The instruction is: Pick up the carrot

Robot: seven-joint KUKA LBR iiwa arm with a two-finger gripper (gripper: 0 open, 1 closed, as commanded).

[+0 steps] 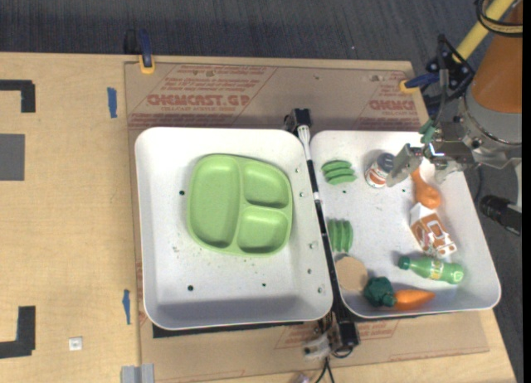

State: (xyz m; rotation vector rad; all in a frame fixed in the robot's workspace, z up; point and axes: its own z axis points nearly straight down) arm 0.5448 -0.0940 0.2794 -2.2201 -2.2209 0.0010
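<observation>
Orange and green-topped, the carrot lies at the near edge of the right bin, just beside a green bottle, while the gripper, fingers spread and holding nothing, hangs well apart above another orange item that it risks grabbing instead.

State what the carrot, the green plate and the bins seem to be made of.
Carrot: likely moulded plastic, smooth, even orange.
Green plate: probably plastic, matt, uniform colour, rounded compartments.
Bins: seemingly thin white plastic, slightly glossy, with rounded rims.
</observation>
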